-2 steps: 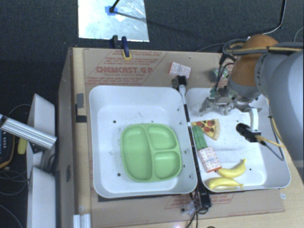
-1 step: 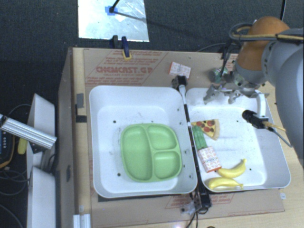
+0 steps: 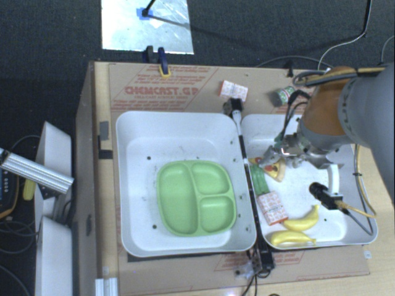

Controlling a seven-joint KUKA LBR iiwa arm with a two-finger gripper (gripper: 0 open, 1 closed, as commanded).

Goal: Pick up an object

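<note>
1. Over the right bin (image 3: 345, 238), the gripper (image 3: 276, 157) sits low at the small orange object (image 3: 277, 171) near the divider; you cannot tell its finger state.
2. Judge this the grasp step; confirm a hold before lifting.
3. Lift straight up: the divider lies just left, the bananas (image 3: 296, 228) nearer.

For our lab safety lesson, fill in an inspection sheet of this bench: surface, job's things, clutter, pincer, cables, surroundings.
Surface: two white bins, left bin and right bin, on a cardboard-covered bench.
Job's things: two bananas, red-and-white packet and green item in right bin.
Clutter: green divided plate in left bin; small packet on bench.
Pincer: pincer low over right bin; finger state unclear.
Cables: cable across floor to arm.
Surroundings: dark carpet, shiny sheet.
</note>
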